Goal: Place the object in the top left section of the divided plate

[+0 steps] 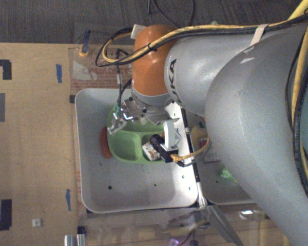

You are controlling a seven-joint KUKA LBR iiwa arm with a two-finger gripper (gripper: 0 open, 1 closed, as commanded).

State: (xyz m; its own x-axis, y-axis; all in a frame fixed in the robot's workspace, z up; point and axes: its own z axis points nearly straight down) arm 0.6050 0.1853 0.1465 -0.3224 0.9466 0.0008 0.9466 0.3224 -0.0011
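Note:
A green divided plate point(124, 146) lies in the left white bin point(138, 188), partly covered by the arm. My gripper point(119, 122) hangs over the plate's upper left part, below the orange band point(150, 60). Nothing can be made out in it. A small brown and white object point(150, 151) rests at the plate's right end, close to the arm's white bracket point(171, 132). A red object point(105, 142) lies against the plate's left rim on the bin floor.
The big grey arm covers most of the right bin point(220, 191), where a yellow item point(198, 136) and a small green item point(227, 176) peek out. A tan board point(31, 137) with blue tape marks lies left of the bins.

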